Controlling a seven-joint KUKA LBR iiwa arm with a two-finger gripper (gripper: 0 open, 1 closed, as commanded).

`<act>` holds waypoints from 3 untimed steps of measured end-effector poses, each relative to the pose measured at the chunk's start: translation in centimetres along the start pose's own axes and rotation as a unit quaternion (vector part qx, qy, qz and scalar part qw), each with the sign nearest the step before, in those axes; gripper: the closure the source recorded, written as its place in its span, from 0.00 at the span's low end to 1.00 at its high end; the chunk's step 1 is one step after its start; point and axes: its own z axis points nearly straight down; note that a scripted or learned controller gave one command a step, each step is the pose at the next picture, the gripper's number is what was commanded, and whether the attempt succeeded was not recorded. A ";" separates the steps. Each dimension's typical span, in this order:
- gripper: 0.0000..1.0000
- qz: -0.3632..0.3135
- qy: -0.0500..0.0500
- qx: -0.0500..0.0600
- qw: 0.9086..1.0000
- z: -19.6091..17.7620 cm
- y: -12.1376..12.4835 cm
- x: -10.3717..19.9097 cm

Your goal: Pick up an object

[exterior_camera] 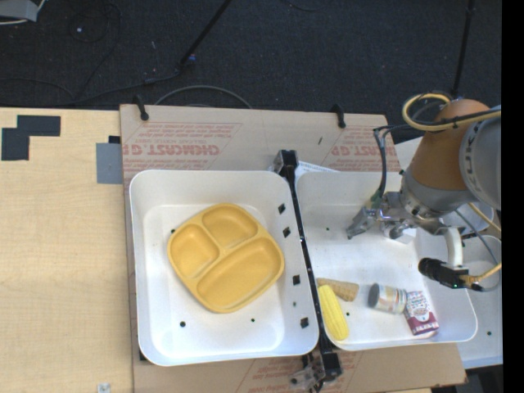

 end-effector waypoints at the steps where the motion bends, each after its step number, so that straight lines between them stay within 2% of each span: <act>1: 0.00 0.000 0.002 0.004 1.000 2.7 -0.1 0.1; 2: 1.00 0.001 0.002 0.004 1.000 1.6 0.0 0.1; 3: 1.00 -0.001 0.001 0.001 1.000 -3.1 0.6 0.6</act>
